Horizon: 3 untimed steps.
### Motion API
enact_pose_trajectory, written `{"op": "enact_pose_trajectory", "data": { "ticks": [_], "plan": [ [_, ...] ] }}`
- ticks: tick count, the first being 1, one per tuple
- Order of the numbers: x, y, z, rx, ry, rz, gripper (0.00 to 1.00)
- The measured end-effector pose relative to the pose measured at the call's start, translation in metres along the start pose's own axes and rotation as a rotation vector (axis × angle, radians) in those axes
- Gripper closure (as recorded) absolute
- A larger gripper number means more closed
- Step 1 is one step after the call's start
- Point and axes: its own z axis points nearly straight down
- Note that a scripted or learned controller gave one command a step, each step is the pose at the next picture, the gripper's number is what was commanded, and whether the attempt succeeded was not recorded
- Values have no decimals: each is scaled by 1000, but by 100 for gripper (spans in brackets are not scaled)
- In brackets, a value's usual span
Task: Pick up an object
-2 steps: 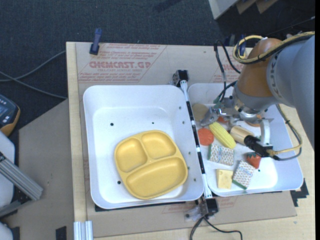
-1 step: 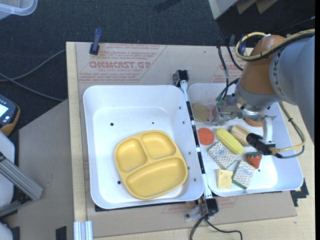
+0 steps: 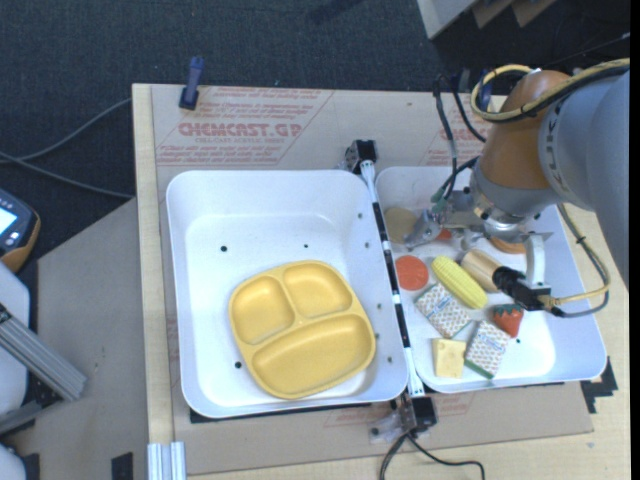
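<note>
The gripper [image 3: 492, 236] hangs low over the right bin's [image 3: 575, 363] clutter (corn [image 3: 458, 281], tomato slice [image 3: 411, 271]), its grip state impossible to tell, seemingly poised to pick.

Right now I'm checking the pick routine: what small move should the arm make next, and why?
Probably a short descent toward the corn cob. The gripper sits over the right bin, near its far side, with nothing visibly between its fingers. The corn lies just in front of it, beside the red disc, so it looks like the closest target.
</note>
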Motion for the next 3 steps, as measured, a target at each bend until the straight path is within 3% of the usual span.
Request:
{"op": "enact_pose_trajectory", "data": {
  "ticks": [1,2,3],
  "plan": [
    [-8,-71,8,-4,-1,2,0],
    [-7,-68,-3,-7,0,1,100],
    [68,-39,-96,-10,0,-9,100]
  ]
}}
